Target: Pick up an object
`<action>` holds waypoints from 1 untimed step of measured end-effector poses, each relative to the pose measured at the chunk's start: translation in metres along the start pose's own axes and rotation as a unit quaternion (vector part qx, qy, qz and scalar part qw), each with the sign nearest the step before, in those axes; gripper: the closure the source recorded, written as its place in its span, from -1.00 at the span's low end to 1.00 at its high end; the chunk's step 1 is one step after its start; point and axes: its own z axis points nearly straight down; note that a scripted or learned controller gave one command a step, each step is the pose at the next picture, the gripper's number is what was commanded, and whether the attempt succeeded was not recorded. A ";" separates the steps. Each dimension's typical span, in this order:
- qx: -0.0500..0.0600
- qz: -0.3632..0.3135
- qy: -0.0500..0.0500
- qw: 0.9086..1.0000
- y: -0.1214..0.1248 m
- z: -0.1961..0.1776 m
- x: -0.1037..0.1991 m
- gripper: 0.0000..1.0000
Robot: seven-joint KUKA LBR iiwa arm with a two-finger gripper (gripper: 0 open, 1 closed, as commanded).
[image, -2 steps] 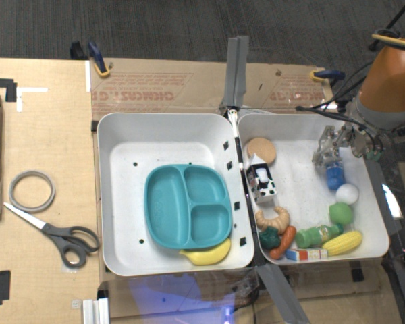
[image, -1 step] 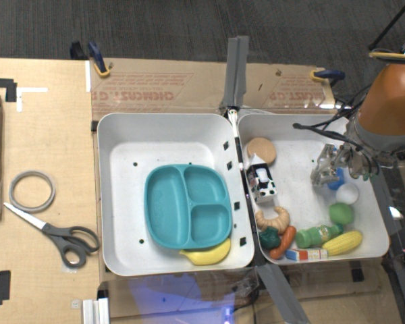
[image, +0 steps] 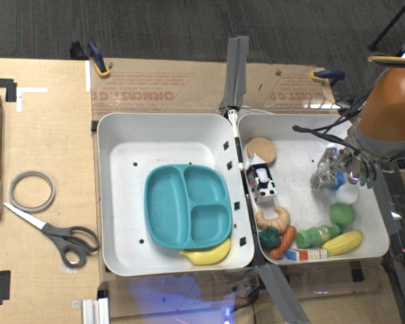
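Note:
My gripper (image: 334,172) hangs low over the right part of the right bin (image: 304,135), below the orange band of the arm (image: 389,106). Directly under it lies a small blue and white object (image: 344,193), partly hidden by the gripper; contact is unclear. Close in front sit a green ball (image: 341,213), a yellow corn cob (image: 342,242) and a green bottle-shaped toy (image: 317,235). Toward the bin's left side are a tan round piece (image: 262,150), a black and white item (image: 261,181), a croissant (image: 273,218) and a red-orange vegetable (image: 282,243).
The left bin (image: 115,181) holds a teal divided plate (image: 187,205) with a banana (image: 207,254) at its front edge. On the bench at left lie scissors (image: 57,235) and a tape ring (image: 32,190). Clamps grip the cardboard behind the bins.

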 end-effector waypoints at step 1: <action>0.000 0.057 0.001 0.998 0.000 0.000 0.049 -1.00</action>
